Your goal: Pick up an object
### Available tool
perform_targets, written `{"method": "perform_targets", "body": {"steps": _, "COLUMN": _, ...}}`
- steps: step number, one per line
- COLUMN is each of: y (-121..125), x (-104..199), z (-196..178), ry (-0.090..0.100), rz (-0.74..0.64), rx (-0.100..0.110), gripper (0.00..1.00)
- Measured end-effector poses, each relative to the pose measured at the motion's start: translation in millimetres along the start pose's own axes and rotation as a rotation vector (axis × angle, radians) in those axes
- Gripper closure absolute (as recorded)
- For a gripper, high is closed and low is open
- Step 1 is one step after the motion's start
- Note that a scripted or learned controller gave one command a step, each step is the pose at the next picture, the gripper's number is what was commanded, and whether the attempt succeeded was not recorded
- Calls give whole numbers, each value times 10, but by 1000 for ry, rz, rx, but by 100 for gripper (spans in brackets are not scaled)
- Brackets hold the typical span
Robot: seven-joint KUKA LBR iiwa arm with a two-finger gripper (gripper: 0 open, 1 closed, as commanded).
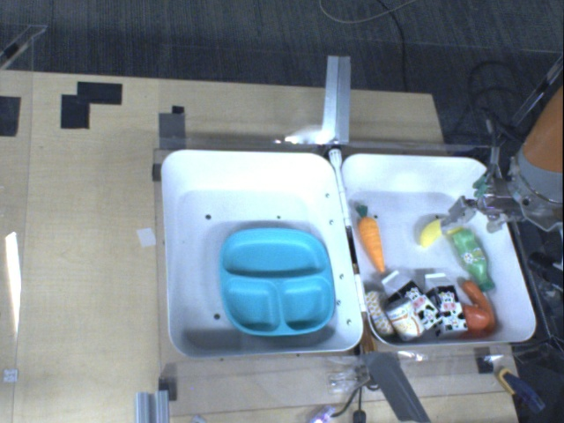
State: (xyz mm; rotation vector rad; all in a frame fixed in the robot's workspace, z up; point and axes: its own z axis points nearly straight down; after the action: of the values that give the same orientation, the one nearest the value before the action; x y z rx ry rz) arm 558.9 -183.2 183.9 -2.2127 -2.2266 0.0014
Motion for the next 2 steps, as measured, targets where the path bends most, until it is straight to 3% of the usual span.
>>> {"method": "perform_targets", "body": {"steps": 1, "y": 37, "x": -193, "z": 897, "ry": -1, "rz": 2, "rx": -4, "gripper": 0}}
{"method": "perform_targets", "body": {"steps": 2, "y": 43, "x": -184, "z": 814, "ry": 0, "rz": 0, "rx": -4, "gripper": 100}}
